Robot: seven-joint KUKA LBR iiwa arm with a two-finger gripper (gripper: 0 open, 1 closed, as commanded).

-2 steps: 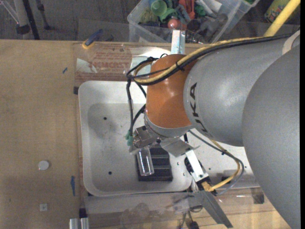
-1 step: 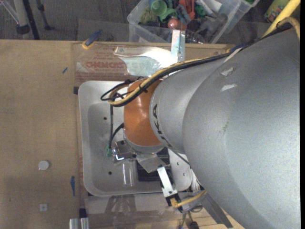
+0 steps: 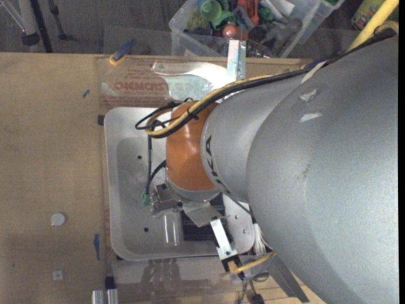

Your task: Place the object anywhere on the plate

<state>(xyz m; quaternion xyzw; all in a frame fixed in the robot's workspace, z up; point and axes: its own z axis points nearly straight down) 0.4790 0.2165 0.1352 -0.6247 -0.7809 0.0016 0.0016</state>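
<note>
Mostly, the arm (image 3: 304, 163) covers the white bin (image 3: 123, 170), tool (image 3: 171, 228) lowered inside

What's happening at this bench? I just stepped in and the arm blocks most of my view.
A grey KUKA arm with an orange band reaches in from the right and hangs low over a shallow white bin. Its gripper points down near the bin floor. The arm hides much of the bin, so whether it holds an object, or where the plate is, cannot be told. A clear tub of toys sits beyond the bench.

Partial letters "KA" on the arm (image 3: 209, 154), red mirrored print on plastic sheet (image 3: 136, 86)
</note>
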